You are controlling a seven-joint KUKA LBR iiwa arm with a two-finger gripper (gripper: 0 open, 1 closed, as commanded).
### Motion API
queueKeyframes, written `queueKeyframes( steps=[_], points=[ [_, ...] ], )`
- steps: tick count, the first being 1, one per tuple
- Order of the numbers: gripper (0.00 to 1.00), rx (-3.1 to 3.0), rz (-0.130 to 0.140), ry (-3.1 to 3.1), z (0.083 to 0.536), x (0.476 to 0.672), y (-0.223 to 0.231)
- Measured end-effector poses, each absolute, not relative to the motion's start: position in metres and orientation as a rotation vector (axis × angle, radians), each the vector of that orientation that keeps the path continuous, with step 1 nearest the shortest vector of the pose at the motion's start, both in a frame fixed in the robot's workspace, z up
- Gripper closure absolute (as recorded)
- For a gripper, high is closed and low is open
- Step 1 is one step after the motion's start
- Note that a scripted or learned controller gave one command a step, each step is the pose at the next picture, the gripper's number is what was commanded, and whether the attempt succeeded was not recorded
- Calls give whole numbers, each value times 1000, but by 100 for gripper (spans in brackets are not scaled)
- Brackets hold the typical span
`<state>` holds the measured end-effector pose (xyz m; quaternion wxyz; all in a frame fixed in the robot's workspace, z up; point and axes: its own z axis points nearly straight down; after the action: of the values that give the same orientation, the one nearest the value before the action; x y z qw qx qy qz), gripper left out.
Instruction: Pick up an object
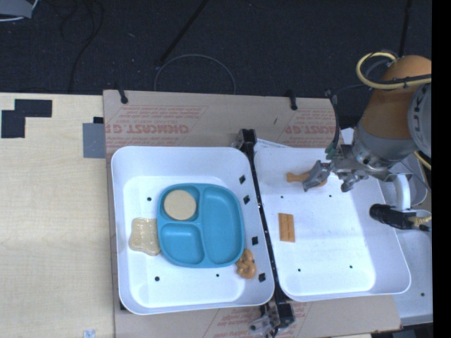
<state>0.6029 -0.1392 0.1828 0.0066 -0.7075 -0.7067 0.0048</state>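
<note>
Where the grey arm with the orange band [394,97] enters from the right, the two-finger gripper [332,180] sits low over the upper part of the right shallow white bin [338,266], near its back wall. Jaws read as spread apart: one dark finger [316,177] points toward the black strip between the bins [254,189], the other angles down on the arm side, and nothing is gripped. Task thing is the small orange-brown flat piece [296,177]. It lies on the right bin floor just outside the strip-side finger, touching it or just off it, can't resolve which. It is not between the jaws. Same bin also has an orange-brown rectangular block [286,227], flat on the floor with its long side running up-down in the view. That block is below the small piece, near the strip, well apart from the gripper. The left shallow white bin [134,291] holds a blue plastic three-compartment plate [218,224], roughly central. A round tan disc [179,204] sits in the plate's upper-left compartment. A pale beige bread-like slab [144,236] lies on the bin floor against the plate's left edge. A small orange-brown lumpy chunk [246,264] sits at the plate's lower-right corner, close to the strip. Both bins rest on a brown cardboard sheet with red print [211,118], which lies on the pale wooden bench top [49,210].
</note>
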Motion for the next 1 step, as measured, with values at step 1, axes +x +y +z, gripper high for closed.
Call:
queueKeyframes(
  steps=[1],
  points=[
    [0,-2219,2,-2220,191,606,-139]
  ],
)
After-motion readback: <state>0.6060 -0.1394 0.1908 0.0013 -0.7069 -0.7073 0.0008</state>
